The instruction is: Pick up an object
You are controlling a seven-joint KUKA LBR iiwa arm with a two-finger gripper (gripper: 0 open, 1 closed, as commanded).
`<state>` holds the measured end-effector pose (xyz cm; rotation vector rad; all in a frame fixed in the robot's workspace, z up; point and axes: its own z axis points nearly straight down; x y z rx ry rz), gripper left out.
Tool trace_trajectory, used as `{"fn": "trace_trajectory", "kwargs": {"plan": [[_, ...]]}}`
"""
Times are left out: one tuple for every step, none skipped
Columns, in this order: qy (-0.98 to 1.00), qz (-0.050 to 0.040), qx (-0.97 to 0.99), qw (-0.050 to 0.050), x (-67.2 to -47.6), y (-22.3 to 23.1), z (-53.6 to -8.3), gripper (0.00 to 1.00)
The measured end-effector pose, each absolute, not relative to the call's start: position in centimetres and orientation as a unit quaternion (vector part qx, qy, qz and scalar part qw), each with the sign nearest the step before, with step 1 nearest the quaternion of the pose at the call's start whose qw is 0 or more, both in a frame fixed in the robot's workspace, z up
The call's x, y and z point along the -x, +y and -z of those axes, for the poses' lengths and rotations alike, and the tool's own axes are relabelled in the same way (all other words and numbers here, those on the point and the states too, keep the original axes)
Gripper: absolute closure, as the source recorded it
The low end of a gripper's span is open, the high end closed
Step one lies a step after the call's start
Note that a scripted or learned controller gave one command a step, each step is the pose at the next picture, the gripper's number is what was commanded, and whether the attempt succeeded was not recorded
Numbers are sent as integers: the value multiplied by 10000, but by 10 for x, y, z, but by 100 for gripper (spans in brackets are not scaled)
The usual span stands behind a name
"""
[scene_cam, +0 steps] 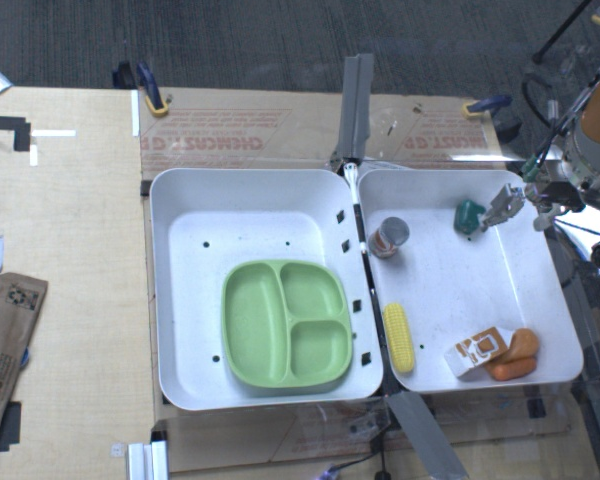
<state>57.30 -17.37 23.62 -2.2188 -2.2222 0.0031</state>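
Teal object (468, 217) lying in the right bin (540, 268) toward its 1 o'clock corner, just at 9 o'clock of the hand (513, 204). Hand poised over that bin's 3 o'clock rim, fingers slightly apart, nothing gripped; whether touching the teal object, unclear. Elsewhere there: can (388, 237), corn cob (397, 337), carrot (513, 357).

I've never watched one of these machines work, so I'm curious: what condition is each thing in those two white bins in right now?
Green divided plate: flat in the left bin, right side up, nothing in its compartments.
Small can: in the right bin, against the divider, tipped.
Corn cob: lying flat along the divider.
Small carton: lying on its side.
Carrot: lying against the carton.
Teal object: on the bin floor, beside the gripper.
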Motion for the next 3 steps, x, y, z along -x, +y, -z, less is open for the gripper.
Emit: {"fn": "trace_trajectory", "kwargs": {"plan": [[-6763, -9, 7366, 2, -644, -185, -148, 0], [-6014, -8, 7989, -1, -632, -113, -203, 0], [-6897, 1, 7241, -19, -654, -156, -117, 0]]}}
